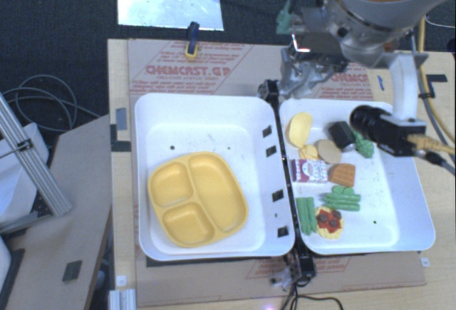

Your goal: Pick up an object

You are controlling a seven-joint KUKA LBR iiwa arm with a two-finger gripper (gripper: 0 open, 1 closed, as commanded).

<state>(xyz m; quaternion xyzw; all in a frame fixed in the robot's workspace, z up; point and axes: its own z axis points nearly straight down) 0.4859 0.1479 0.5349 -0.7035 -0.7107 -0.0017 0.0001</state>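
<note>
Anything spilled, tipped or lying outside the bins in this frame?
Nothing stands out. The toy food all lies inside the right bin, crowded toward the divider, and the yellow tray sits flat in the left bin.

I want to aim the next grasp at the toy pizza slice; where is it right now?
The pizza slice lies in the right bin, near its front edge, just right of the green bean pods and below the green pea pod.
</note>
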